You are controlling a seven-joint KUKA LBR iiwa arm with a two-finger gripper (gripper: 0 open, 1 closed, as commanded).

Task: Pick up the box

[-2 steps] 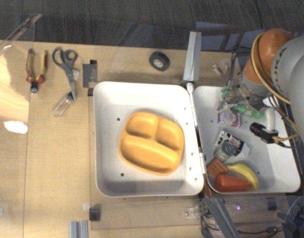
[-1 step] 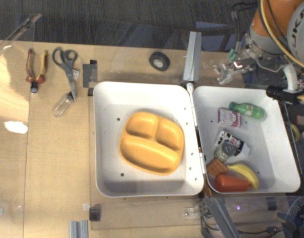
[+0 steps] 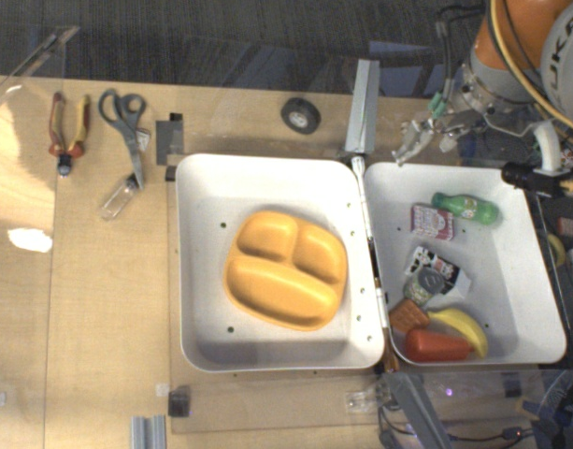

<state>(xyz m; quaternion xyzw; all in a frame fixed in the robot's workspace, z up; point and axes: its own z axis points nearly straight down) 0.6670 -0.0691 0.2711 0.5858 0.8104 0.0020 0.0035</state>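
Bench: gripper [image 3: 426, 138] open, holding nothing, above far-left corner of right bin [image 3: 538, 279]; pink box [image 3: 432, 221] lies inside, apart from it.

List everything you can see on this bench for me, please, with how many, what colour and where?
Shallow white bins: two, side by side, mid-bench.
Yellow three-section plastic tray: one, left bin.
Small pink-and-white box: one, right bin, upper part.
Green bottle: one, lying beside the box.
Black-and-white packet: one, right bin centre.
Yellow banana: one, right bin's near edge.
Red toy food piece: one, beside the banana.
Grey-handled scissors: one, bench's far left.
Red-handled pliers: one, left of scissors.
Black tape roll: one, behind the left bin.
Gripper: one, metal, above the right bin's far-left corner.
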